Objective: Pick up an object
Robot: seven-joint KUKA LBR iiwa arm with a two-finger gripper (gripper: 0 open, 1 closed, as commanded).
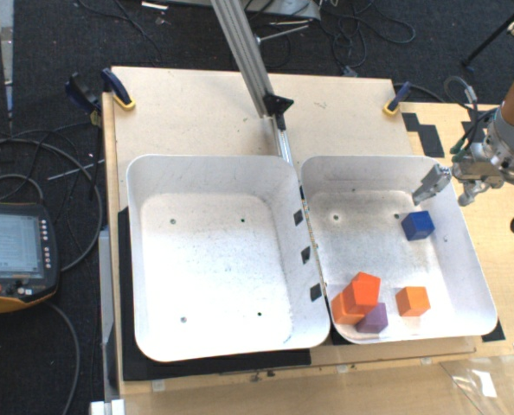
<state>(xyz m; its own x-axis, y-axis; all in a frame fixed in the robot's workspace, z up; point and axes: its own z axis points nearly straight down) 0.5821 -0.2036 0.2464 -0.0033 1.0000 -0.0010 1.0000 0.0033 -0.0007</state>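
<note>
The right bin (387, 180) holds a blue cube (418, 225) near its far right side. Toward the front lie a large orange block (357, 296), a purple block (373, 318) touching it, and a small orange cube (412, 301). My gripper (448, 188) hangs over the bin's right rim, just above and to the right of the blue cube. Its fingers (429, 185) are spread apart with nothing between them.
The left bin (153, 180) stands beside the right one, with a low divider between them. A slanted metal post (248, 50) rises behind the bins. Clamps sit at the board's far corners, and a teach pendant (13, 253) lies off to the left.
</note>
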